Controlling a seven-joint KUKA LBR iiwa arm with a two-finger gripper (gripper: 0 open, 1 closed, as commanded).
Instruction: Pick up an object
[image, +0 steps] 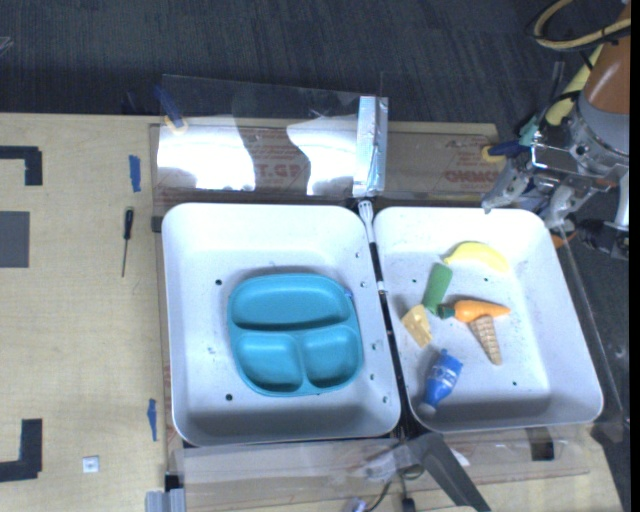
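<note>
1. The desk (70, 340) is pale, light-wood coloured board filling the left and lower part of the frame, marked with black square and bracket shapes along its left edge and a few short blue tape strips.
2. Beyond the desk, across the top of the frame, lies dark grey carpeted floor (300, 40); yellow cable loops show in the upper right corner.
3. Two shallow white bins sit side by side at centre. The left bin (190, 240) holds a blue divided tray (293, 331) with three compartments.
4. The right bin (570, 390) holds the loose objects: a yellow banana-like piece (478, 257) toward its upper middle, a green cylinder (437, 284) just below and left of it, an orange carrot-like piece (478, 310), a tan cone (487, 337) touching it, a small yellow block (417, 325), and a blue bottle-like item (441, 378) near the lower left.
5. A clear plastic sheet and a brown cardboard strip (440, 165) stand behind the bins.
6. The gripper (535, 200) hangs at the upper right, over the right bin's far corner, apart from every object. Its jaws seem spread with nothing between them, though the view there is cluttered.
</note>
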